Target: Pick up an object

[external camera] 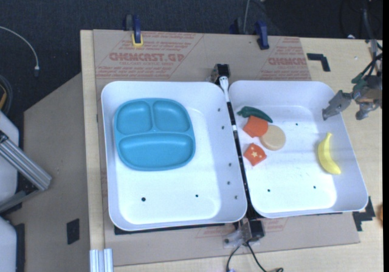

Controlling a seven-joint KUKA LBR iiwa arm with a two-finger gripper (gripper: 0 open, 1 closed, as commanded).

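Nothing has been lifted yet; the jaws [347, 105] are seen spread and holding nothing just beyond the banana [329, 154], which remains to be grasped.

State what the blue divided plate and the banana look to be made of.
Blue divided plate: likely moulded plastic, with even colour, a soft sheen and rounded compartment ridges. Banana: probably a plastic toy, uniformly yellow and smooth, with no bruises or markings; the view cannot rule out real fruit.
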